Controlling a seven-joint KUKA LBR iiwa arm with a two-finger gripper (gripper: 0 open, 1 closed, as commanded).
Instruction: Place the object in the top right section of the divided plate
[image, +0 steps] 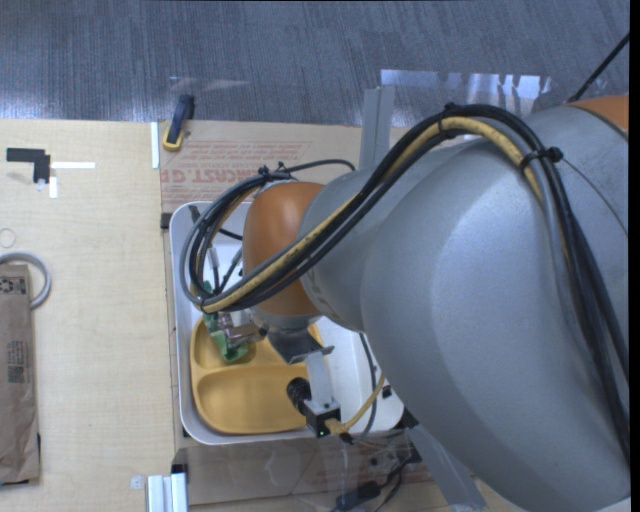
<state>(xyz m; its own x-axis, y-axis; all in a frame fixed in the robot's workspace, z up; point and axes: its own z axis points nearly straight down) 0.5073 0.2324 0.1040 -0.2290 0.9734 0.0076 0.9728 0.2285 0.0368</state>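
Bench: pale wood surface (90, 300) under grey ribbed flooring at the top of the view, with a white bin (182, 300) set on it.
Fingers: the gripper (232, 338) points down into the bin; whether its fingers are open or closed cannot be told, as the wrist hides them.
Object: a small green object (236, 349) sits right at the gripper tip, over the yellow divided plate (240, 400), in its upper section near the left rim; whether it is gripped cannot be told.
Plate: lies in the near part of the white bin, its lower section bare.
Arm: grey arm (480, 300) with an orange band (275, 235) and black cables (400, 150) covers most of the right side.
Surroundings: a brown paper bag (15, 370) lies at the left edge; a yellow-and-black tool (180, 122) rests above the bin.
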